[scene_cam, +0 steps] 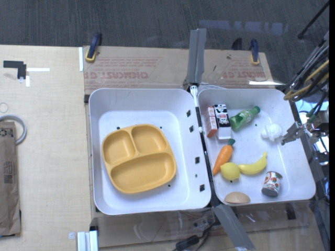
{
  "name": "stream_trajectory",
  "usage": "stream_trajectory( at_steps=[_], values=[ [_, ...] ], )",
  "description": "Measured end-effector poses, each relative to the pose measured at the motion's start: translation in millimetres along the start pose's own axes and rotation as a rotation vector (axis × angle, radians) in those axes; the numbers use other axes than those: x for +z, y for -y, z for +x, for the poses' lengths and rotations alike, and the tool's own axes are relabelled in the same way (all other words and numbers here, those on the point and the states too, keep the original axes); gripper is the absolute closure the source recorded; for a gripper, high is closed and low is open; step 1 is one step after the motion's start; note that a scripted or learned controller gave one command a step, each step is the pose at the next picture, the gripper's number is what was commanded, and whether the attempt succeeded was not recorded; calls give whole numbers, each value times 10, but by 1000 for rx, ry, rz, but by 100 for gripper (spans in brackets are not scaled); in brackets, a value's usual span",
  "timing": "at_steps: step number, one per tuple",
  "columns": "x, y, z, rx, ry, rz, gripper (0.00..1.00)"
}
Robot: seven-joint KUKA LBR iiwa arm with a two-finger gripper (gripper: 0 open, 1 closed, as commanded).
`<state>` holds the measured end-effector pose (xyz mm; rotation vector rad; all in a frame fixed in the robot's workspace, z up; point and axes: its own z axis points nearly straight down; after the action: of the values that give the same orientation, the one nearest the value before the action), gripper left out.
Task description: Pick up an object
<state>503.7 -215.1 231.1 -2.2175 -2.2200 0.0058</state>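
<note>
Here, two white bins sit side by side on the worktop [42, 114]. The left bin [99, 156] holds one yellow divided plate [138, 158] with three compartments. The right bin [298, 190] holds eight things: one orange carrot [222, 158], one yellow lemon [230, 171], one banana [253, 166], one green bottle [243, 117], one small milk carton [221, 116], one reddish box [211, 122] beside it, one printed can [271, 184] and one tan bread roll [237, 197]. The pincer [291, 135] hangs at the right bin's right edge, gripping nothing I can see; I cannot tell how it is set.
</note>
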Motion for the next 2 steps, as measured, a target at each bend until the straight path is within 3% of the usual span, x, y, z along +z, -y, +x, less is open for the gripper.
stream_trajectory(
  at_steps=[1, 2],
  values=[
    [1406, -240, 129, -43, 0, -4, 0],
    [1416, 33, 162, 446, -8, 2, 0]
  ],
)
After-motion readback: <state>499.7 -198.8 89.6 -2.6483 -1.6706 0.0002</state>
